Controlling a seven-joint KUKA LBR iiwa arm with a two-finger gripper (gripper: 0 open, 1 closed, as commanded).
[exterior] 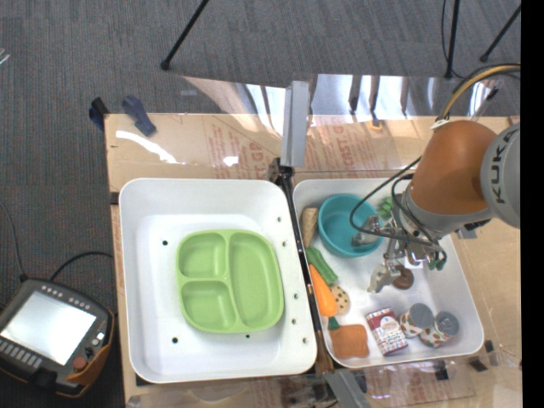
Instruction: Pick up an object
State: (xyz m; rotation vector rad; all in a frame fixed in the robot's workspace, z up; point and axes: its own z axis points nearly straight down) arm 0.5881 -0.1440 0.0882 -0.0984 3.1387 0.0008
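My gripper hangs low over the middle of the right bin, below the grey arm's orange band. It is open, and its metal fingers point down at bare bin floor with nothing between them. A small brown round piece lies just right of the fingers. A teal bowl sits up and to the left of the gripper. An orange carrot, a green vegetable and a spotted cookie lie along the bin's left side.
Along the right bin's front edge lie an orange-brown block, a red and white carton and two small cans. A green divided plate rests in the left bin. A beige item lies by the bowl.
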